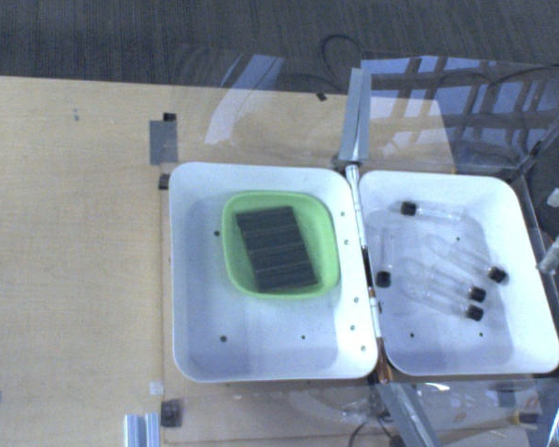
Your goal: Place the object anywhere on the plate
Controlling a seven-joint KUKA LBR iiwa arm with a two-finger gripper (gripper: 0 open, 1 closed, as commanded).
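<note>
Dark ribbed block (277,248) lies on green plate (327,250), left bin (182,277); no legible txt.

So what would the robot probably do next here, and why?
Probably reach into the right bin for one of the clear tubes. The green plate in the left bin already bears a dark ridged block, while the tubes lie loose.
</note>
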